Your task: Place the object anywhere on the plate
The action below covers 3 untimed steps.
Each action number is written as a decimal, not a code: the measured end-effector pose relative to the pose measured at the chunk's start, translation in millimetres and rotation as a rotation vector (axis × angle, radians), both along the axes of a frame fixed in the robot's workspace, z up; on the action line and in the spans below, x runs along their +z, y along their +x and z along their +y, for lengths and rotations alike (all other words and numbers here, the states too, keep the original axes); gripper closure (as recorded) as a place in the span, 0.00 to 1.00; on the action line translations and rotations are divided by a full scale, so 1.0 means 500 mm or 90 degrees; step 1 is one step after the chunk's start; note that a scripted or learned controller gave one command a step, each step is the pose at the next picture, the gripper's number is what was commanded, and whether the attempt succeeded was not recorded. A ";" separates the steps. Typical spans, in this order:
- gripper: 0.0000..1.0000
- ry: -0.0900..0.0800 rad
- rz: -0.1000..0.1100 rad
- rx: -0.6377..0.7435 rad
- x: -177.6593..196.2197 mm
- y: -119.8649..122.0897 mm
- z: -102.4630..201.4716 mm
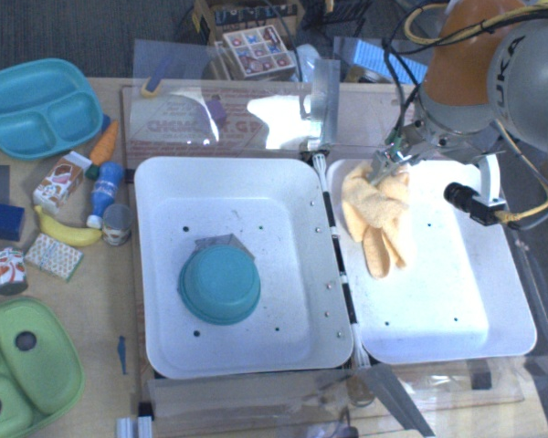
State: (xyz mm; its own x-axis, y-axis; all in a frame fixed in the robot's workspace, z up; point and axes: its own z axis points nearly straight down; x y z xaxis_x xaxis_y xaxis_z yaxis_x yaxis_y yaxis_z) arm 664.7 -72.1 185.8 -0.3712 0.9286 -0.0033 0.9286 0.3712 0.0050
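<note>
Nearest the lens, along the bottom edge, runs the wooden bench (91, 354), and on it at about eight o'clock sits a green compartment tray (23, 372).

Just above the frame's centre line stand the two white bins. In the left bin (164, 199) a teal plate (220, 284), looking like a shallow upturned dish, rests at roughly seven o'clock from the picture's centre, on a small grey patch. The right bin (457, 318) holds a yellow cloth (376, 217), crumpled at its top and trailing down toward six o'clock, lying in the bin's upper left part near the wall shared with the left bin. The cloth is well apart from the plate.

At two o'clock the grey arm with its orange band (466, 48) reaches in, and the gripper (384, 164) comes down onto the upper end of the cloth. Its fingertips touch or press into the fabric there; whether they are clenched on it or released cannot be told from this slant. Dark cables hang near the wrist.

At nine to ten o'clock, loose things lie on the bench: a blue compartment tray (41, 108), a banana (66, 229), a blue bottle (105, 190), a small carton (62, 179) and a blue cube (7, 222). At twelve o'clock, beyond the bins, a clear plastic sheet (219, 117) glares.
</note>
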 end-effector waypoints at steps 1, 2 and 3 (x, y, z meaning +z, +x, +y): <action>1.00 0.000 0.001 0.021 0.004 -0.050 0.169; 1.00 0.000 0.004 0.153 0.015 -0.137 0.298; 1.00 0.000 0.005 0.357 0.078 -0.281 0.419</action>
State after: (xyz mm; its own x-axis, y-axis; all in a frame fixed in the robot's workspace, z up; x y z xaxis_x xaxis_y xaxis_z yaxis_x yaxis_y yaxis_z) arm 524.4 137.5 225.0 -0.8080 0.5892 0.0013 0.5892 0.8080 -0.0004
